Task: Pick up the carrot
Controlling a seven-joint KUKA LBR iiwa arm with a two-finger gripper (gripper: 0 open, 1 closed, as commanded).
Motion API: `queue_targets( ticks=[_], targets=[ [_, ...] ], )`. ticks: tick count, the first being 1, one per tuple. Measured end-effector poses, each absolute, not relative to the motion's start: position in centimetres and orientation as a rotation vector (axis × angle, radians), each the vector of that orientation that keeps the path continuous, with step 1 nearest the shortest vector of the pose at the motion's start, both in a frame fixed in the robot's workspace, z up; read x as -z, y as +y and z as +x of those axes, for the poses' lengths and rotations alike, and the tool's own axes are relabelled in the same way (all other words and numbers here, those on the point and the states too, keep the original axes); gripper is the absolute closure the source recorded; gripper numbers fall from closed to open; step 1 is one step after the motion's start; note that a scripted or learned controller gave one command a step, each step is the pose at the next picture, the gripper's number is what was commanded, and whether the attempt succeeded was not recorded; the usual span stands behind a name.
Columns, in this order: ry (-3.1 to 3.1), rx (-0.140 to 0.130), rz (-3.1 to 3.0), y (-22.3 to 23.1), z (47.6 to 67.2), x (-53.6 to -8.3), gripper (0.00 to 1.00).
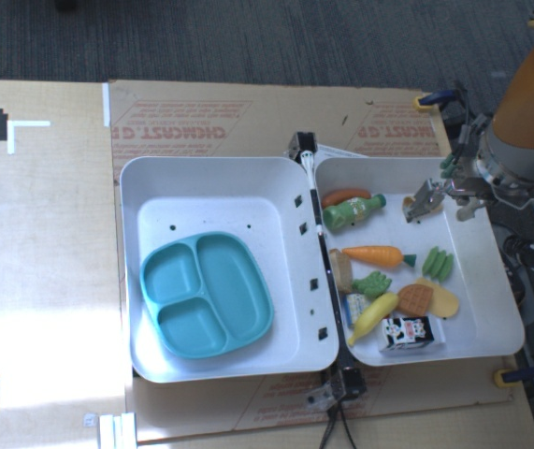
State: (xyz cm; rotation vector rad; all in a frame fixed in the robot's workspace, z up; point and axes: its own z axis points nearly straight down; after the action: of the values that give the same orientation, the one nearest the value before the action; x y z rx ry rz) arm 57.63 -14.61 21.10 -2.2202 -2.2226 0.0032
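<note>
Right bin (477, 251): carrot (372, 255) between bottle (352, 211), broccoli (372, 284).

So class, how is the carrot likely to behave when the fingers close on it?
The carrot looks like a smooth, stiff toy, so it probably won't flex. Its round, tapered body may slip or roll. Lying flat beside the broccoli, it might nudge that neighbour.
</note>
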Motion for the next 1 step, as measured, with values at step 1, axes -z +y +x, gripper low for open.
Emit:
queue_targets(
  ticks=[1],
  targets=[
    [-2.184, -0.004, -2.255, -10.64, 56.13, -9.1, 0.0]
  ],
)
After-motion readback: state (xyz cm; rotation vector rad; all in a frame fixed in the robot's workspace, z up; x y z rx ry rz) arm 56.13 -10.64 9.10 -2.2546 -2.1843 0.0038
